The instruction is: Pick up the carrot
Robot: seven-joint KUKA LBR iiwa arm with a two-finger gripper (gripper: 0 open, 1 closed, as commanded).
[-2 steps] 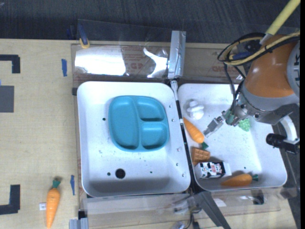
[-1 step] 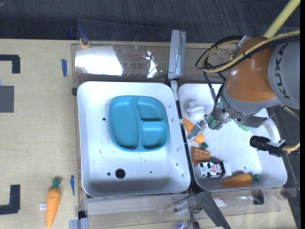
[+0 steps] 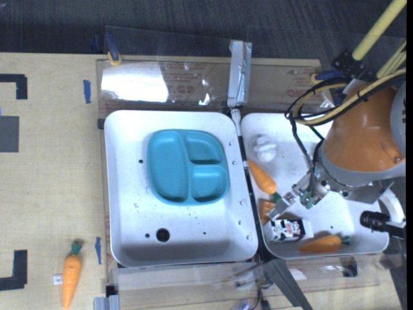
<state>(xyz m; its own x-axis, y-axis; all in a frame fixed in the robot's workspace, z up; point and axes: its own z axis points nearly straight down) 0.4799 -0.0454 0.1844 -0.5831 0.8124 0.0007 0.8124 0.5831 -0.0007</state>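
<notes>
An orange carrot point(image 3: 262, 176) lies slanted near the left wall of the right bin point(image 3: 361, 221). A second carrot point(image 3: 321, 242) with a green top rests along that bin's front wall. A small orange piece point(image 3: 266, 209) sits just left of my gripper point(image 3: 282, 203). The gripper hangs low over the bin's left half, between the two carrots and just below the slanted one. A third carrot point(image 3: 71, 271) lies outside the bins, on the bench at the front left.
The left bin point(image 3: 122, 173) holds a blue divided plate point(image 3: 188, 165) and a small dark spot point(image 3: 162, 235). In the right bin, a white lump point(image 3: 264, 149) sits at the back and a black-and-white item point(image 3: 286, 228) lies just below the gripper. Cables loop above the orange wrist band point(image 3: 361, 134).
</notes>
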